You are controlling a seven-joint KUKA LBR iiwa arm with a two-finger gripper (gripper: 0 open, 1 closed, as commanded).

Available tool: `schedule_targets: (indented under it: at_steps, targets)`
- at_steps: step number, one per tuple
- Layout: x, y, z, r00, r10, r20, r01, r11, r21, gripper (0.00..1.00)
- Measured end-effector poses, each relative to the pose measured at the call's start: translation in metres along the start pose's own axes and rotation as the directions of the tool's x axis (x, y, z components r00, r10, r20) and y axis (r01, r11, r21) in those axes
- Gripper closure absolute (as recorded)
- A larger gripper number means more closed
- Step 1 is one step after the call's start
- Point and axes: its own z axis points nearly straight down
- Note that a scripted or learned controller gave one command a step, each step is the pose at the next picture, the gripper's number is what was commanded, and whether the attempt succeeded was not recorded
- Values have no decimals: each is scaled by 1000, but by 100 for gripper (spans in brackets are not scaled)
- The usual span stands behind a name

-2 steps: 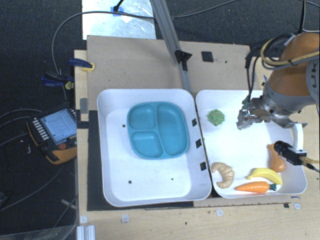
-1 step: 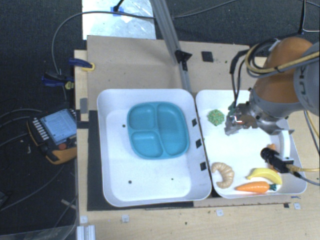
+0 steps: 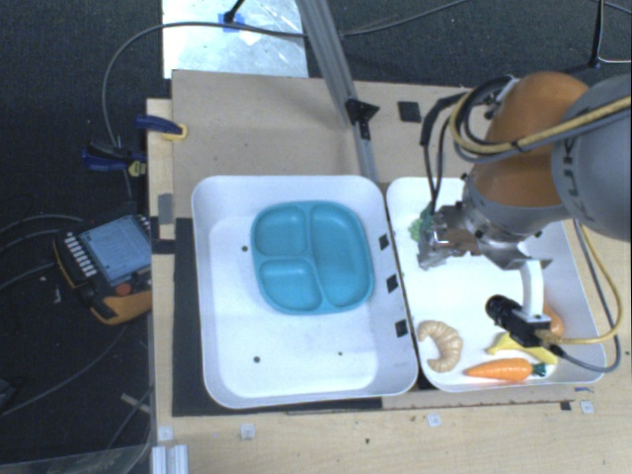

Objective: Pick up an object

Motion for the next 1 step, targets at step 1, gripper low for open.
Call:
schedule_targets:
  at_steps: [1]
  targets:
    - [60,-11,7,1000,-1,0,1,1000,2,100]
